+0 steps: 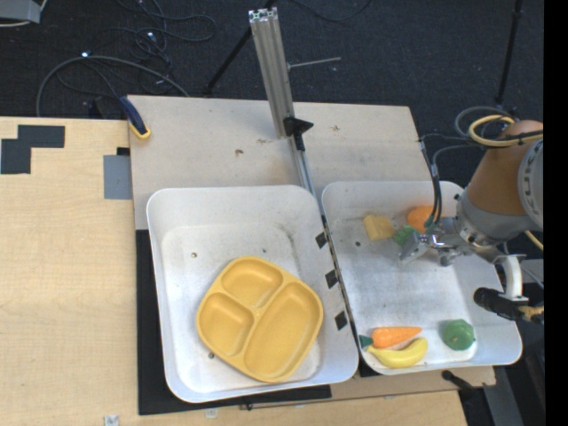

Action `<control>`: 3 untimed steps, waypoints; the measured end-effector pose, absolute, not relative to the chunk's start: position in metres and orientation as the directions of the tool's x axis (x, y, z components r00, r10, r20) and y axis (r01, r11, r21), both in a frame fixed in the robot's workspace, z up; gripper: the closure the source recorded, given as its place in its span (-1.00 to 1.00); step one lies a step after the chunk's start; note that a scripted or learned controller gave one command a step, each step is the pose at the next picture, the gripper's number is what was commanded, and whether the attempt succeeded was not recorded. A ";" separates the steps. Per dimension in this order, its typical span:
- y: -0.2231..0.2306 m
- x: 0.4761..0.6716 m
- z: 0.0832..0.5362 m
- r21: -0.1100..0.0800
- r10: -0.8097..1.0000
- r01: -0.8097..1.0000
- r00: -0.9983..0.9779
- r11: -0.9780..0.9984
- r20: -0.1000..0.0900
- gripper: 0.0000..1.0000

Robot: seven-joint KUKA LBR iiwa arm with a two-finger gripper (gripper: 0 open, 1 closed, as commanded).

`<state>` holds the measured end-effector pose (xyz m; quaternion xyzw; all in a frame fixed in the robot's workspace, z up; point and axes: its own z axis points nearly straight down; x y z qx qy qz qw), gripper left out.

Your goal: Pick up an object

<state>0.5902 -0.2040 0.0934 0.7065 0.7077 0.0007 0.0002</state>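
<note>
**Q:** White plastic, is that what both bins are made of?

**A:** They look it. Two shallow white bins sit side by side on a pale bench. The left bin (169, 238) holds one thing: a yellow divided plate (259, 318) with three compartments, lying flat toward the bin's near side.

**Q:** And the right bin?

**A:** The right bin (390, 282) holds the small items. Toward its far edge lies a pale yellow block (378, 228), and just right of it an orange round piece (419, 216) with a small green piece (405, 234) touching it (the two may be one toy; I cannot tell). Along the near edge, a toy carrot (396, 335) rests against a yellow banana (401, 354), and a green round object (458, 335) sits to their right, a little apart.

**Q:** Where is the arm?

**A:** It reaches in from the right, its orange band (493, 180) above the bin's right rim. The gripper (426, 247) is low over the far half of the right bin, just beside the orange and green pieces.

**Q:** Is it grasping anything?

**A:** I cannot tell. The metal end is small and blurred, so its state is unclear, and nothing is visibly caught in it.

**Q:** Anything else?

**A:** An upright metal post (273, 69) stands behind the bins, with black cables (98, 60) on the dark floor beyond.
</note>
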 end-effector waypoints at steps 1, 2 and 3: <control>-0.203 0.592 0.104 0.008 1.000 1.000 -0.002 0.002 0.003 1.00; -0.196 0.587 0.163 0.003 1.000 1.000 -0.002 0.002 -0.001 1.00; -0.194 0.578 0.214 0.003 1.000 1.000 -0.002 0.002 -0.001 1.00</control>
